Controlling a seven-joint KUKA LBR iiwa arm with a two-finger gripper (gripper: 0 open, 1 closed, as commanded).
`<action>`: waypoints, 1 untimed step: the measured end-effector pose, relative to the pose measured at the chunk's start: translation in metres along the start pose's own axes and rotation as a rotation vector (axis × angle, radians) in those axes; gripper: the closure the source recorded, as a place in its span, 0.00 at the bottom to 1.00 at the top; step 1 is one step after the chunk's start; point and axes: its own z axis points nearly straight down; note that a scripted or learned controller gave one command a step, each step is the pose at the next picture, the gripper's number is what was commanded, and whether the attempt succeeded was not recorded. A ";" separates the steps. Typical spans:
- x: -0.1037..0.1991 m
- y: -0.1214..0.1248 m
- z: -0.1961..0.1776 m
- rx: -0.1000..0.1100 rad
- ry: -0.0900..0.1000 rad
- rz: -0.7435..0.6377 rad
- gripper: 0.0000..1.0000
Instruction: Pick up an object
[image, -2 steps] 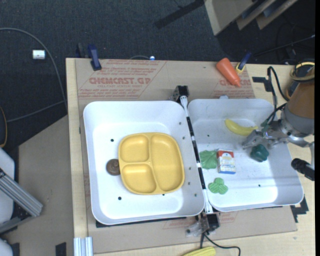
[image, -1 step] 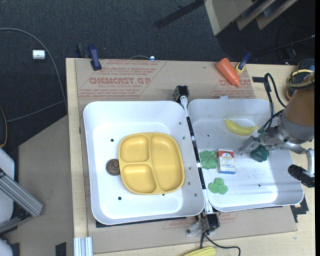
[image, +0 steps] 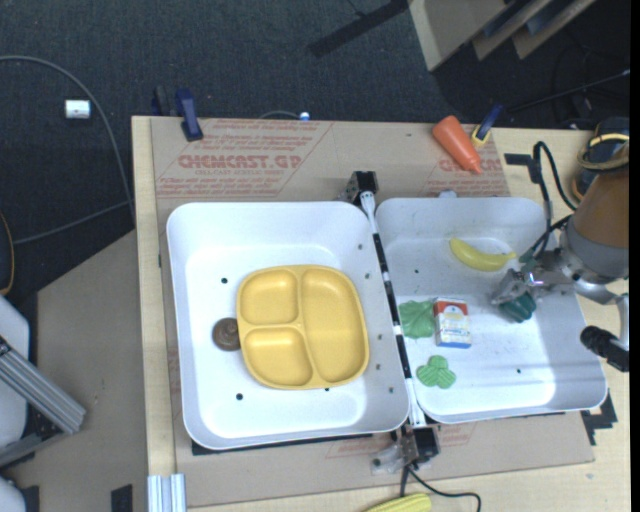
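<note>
Gripper (image: 517, 291) low by the right bin's (image: 560, 392) right edge, closed on what looks like a teal object (image: 519, 308); banana (image: 477, 255) near the back edge, box (image: 453, 323) mid-bin, yellow tray (image: 301, 327) in left bin (image: 200, 250).

The gripper (image: 515, 292) is low in the right bin, and a small dark teal thing (image: 519, 307) sits right at its tips. A yellow banana (image: 478, 256) lies flat just up and to the left of it. Farther left lie a little red and white box (image: 453, 322), a green leaf (image: 417, 318), and a round green piece (image: 436, 373) lower down.
</note>
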 end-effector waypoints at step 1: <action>0.070 0.021 0.009 -0.002 0.000 -0.001 1.00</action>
